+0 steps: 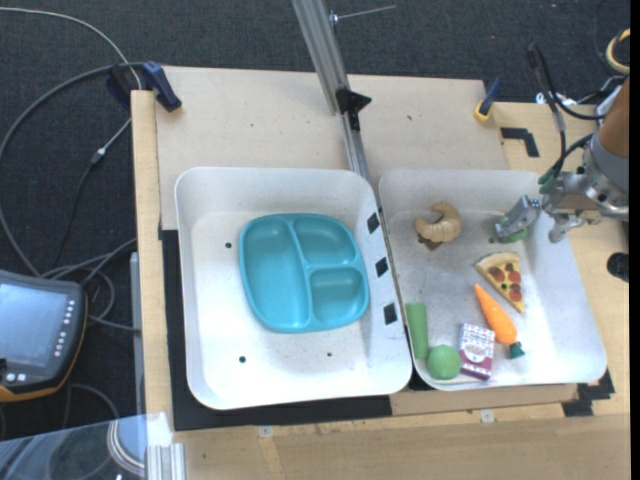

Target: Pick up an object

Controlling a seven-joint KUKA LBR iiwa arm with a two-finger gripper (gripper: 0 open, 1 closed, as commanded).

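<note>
Gripper (537, 218) above right bin (580, 298), arm cut off at frame edge

Two white bins side by side on a pale wooden bench.

The bench (270, 118) carries the left bin (200, 278) and the right bin (570, 298), their inner rims touching, atop a black mat (170, 298); a blue clamp (160, 83) grips its far left corner, a yellow-tipped clamp (487, 103) its far right edge.
</note>
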